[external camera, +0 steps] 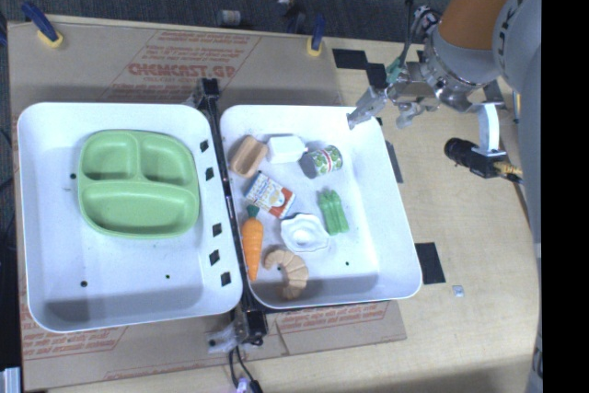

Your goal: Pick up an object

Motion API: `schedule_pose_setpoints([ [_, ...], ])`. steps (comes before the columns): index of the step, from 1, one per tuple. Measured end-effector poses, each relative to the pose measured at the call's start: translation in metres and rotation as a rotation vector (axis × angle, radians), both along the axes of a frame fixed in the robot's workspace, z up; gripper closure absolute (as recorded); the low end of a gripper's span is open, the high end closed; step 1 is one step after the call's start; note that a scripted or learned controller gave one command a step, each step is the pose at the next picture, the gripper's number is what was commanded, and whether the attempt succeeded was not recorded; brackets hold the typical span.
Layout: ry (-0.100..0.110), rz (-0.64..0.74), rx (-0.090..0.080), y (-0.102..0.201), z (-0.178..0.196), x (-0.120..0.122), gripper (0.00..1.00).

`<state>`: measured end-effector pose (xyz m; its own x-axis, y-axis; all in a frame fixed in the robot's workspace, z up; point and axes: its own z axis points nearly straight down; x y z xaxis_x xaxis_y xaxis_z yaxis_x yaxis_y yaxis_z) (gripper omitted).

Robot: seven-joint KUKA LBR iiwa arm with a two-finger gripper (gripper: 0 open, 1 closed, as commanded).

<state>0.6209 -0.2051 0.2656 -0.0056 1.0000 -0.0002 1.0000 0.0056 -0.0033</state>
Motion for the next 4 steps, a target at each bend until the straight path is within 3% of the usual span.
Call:
schedule_pose_setpoints([
  [1,0.003,0.002,0.002,0.029,-0.153,-0.094,0.0],
  [2,0.002,0.008,0.0,0.029,-0.142,-0.092,1.0],
  [3,0.001,0.007,-0.001,0.029,-0.142,-0.092,0.0],
  [4,0.001,0.003,0.002,0.091,-0.174,-0.145,0.0],
])
